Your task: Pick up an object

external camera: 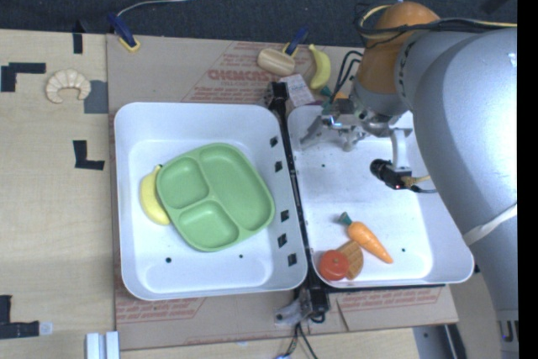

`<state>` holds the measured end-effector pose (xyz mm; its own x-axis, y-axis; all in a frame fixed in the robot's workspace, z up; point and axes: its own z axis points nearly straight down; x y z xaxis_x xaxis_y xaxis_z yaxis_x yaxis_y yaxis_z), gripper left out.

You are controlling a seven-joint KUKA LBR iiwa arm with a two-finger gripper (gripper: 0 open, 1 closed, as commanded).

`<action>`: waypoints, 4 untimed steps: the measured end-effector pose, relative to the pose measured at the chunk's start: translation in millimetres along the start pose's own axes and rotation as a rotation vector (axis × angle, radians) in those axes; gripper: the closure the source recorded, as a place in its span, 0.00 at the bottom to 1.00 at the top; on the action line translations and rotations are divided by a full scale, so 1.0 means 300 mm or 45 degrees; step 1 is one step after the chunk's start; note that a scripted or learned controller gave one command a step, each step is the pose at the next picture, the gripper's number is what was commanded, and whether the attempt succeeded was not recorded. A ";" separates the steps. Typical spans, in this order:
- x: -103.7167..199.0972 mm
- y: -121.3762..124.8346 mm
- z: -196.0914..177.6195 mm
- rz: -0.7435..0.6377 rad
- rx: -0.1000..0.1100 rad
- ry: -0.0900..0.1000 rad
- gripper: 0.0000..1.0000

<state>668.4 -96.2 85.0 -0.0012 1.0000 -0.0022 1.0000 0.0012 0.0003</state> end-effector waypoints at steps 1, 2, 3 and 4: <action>-0.006 -0.290 -0.004 0.001 -0.001 0.002 0.00; -0.055 -0.580 -0.003 0.003 -0.002 0.001 0.00; -0.055 -0.577 -0.036 0.003 -0.005 0.000 1.00; 0.147 -0.432 -0.331 -0.001 0.001 0.004 1.00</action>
